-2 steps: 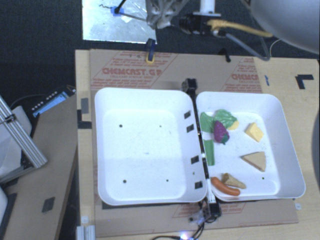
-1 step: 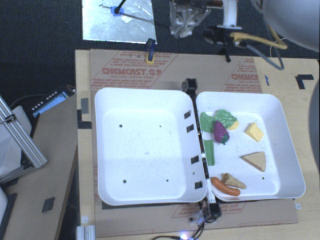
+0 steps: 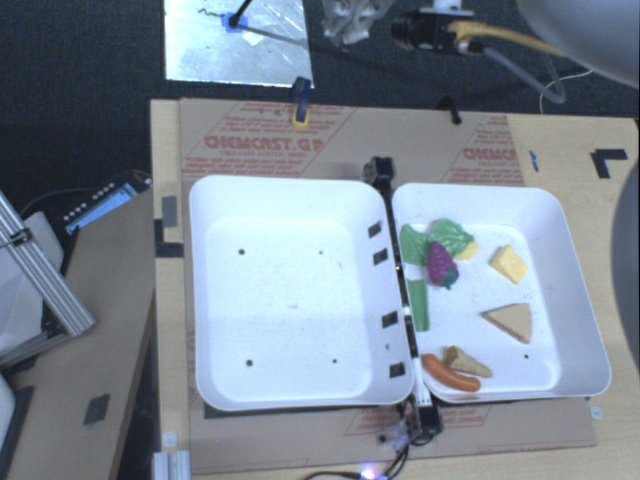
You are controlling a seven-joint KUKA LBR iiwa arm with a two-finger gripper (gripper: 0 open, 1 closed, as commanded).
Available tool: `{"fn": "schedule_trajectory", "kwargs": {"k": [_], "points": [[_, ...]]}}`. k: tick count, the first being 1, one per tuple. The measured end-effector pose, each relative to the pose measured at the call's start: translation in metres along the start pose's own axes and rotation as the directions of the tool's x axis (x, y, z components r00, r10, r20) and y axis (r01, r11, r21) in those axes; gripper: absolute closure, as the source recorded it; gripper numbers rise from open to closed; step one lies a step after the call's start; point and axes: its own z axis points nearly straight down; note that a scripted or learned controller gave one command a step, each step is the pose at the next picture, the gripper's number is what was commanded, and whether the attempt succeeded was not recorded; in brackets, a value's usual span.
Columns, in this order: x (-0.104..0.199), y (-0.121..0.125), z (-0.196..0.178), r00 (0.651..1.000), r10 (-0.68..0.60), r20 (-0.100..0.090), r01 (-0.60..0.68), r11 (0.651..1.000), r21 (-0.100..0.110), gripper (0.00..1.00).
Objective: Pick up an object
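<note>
Viewing the gripper point(image 3: 352, 13) at the top edge, above the bench point(image 3: 250, 138), I cannot tell its state; the objects, including a cheese block point(image 3: 508, 264), lie in the right bin point(image 3: 575, 268)

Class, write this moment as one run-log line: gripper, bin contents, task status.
gripper: raised beyond bins, grip unclear | right white bin: purple toy, yellow cheese block, tan wedge, orange sausage | pick: not yet done

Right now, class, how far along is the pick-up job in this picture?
Nothing looks done: the cheese, wedge, sausage, purple piece and green pieces all lie in the right bin. Nothing is in hand; the arm is at the top edge. The whole pick remains.
</note>
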Motion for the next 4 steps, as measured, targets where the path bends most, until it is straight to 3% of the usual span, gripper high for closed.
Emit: {"fn": "schedule_trajectory", "kwargs": {"k": [1, 2, 3, 4], "points": [[0.030, 0.000, -0.011, 1.000, 0.000, 0.000, 0.000, 1.000, 0.002, 1.00], [-0.059, 0.000, 0.057, 1.000, 0.012, 0.006, -0.012, 1.000, 0.011, 1.00], [-0.034, 0.000, 0.002, 1.000, 0.000, 0.000, 0.000, 1.000, 0.000, 1.00], [0.000, 0.000, -0.012, 1.000, 0.000, 0.000, 0.000, 1.000, 0.002, 1.00]]}}
